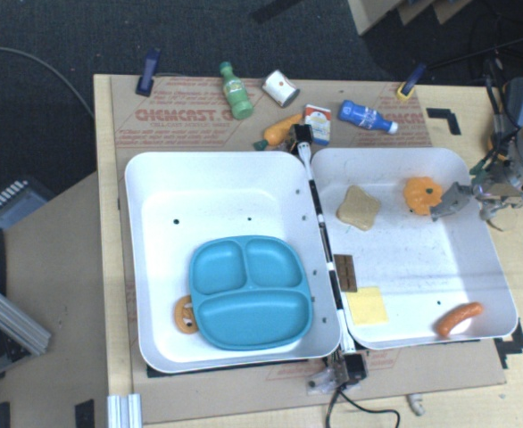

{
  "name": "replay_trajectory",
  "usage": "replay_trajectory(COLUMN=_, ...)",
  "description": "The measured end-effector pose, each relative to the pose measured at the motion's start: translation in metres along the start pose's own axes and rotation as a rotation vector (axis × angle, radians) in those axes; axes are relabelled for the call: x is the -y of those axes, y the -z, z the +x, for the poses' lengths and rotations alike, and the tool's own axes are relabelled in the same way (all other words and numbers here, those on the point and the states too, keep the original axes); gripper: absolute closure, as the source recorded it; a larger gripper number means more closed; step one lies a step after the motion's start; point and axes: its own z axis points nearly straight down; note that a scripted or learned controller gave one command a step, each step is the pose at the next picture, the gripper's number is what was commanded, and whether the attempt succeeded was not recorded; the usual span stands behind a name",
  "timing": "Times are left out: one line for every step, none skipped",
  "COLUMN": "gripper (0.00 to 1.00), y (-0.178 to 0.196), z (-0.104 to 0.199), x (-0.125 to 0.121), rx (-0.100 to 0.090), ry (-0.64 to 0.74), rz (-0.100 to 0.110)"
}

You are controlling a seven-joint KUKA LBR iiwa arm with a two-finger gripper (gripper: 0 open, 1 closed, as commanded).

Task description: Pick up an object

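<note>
The right bin (476,270) holds a tan bread slice (359,207), an orange fruit (421,193), a yellow cheese square (366,307) and a sausage (459,318). My gripper (467,209) hangs low over the bin's far right part, just right of the orange fruit. It is open, with one grey finger (450,201) close beside the fruit, and nothing sits between the fingers.
The left bin (154,239) carries a blue divided plate (249,291), with a small brown pretzel (185,314) at the plate's left edge. Behind the bins lie a green bottle (236,91), a white can (280,87), a blue bottle (367,117), a carton (316,123) and a carrot (279,132).
</note>
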Motion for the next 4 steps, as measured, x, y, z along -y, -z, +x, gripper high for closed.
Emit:
replay_trajectory(gripper=0.0, y=-0.095, z=0.029, x=-0.039, rx=-0.002, ry=0.0, rz=0.004)
replay_trajectory(gripper=0.0, y=-0.098, z=0.048, x=-0.094, rx=0.0, ry=0.001, rz=-0.001)
replay_trajectory(gripper=1.0, y=-0.087, z=0.048, x=-0.094, rx=0.003, ry=0.002, rz=-0.003)
replay_trajectory(gripper=1.0, y=0.003, z=0.129, x=-0.071, rx=-0.002, ry=0.002, rz=-0.003)
